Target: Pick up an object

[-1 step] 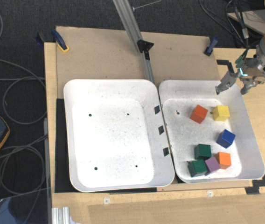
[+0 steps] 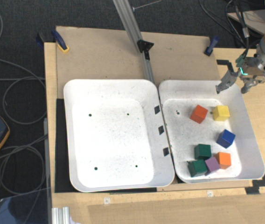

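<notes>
The gripper (image 2: 235, 84) hangs spread and empty above the right bin's (image 2: 249, 125) far rim; it should centre over the yellow cube (image 2: 221, 113), which stands apart, then descend straight.

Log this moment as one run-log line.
gripper: open, over right bin far edge | holding: nothing | nearest: yellow cube | pick: not yet done

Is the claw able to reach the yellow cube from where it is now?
Probably yes. The claw, fingers open, hangs above the right bin's far corner, and the yellow cube sits apart from the red cube, with nothing on top.
</notes>
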Controlling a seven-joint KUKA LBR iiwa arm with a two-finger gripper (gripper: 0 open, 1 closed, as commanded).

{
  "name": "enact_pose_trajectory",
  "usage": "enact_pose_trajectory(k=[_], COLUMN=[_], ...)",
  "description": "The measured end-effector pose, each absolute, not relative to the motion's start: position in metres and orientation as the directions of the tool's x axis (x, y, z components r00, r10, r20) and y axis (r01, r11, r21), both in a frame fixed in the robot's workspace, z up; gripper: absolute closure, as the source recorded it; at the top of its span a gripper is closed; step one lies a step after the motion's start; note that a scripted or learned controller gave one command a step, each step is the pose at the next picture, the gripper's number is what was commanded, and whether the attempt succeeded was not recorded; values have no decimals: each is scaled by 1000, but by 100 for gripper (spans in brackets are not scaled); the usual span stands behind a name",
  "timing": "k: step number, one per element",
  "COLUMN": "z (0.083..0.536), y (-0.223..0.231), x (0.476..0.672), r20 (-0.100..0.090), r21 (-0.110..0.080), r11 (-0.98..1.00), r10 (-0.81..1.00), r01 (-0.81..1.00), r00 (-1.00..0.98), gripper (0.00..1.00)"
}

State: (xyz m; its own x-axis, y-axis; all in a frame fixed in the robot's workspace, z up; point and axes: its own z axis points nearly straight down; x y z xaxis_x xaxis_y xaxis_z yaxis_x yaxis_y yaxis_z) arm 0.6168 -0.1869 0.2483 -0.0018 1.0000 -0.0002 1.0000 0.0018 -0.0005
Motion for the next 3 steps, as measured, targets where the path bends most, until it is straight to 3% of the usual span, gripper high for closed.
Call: enact_pose_trajectory(k=[2,3], z=[155,115], y=[-197,-199], x=[607,612], r20=[1,-4], r21=[-7,12], r11=[-1,0], r10=[1000,1000], r01=[1000,1000], r00=[1,0], gripper=[0,0])
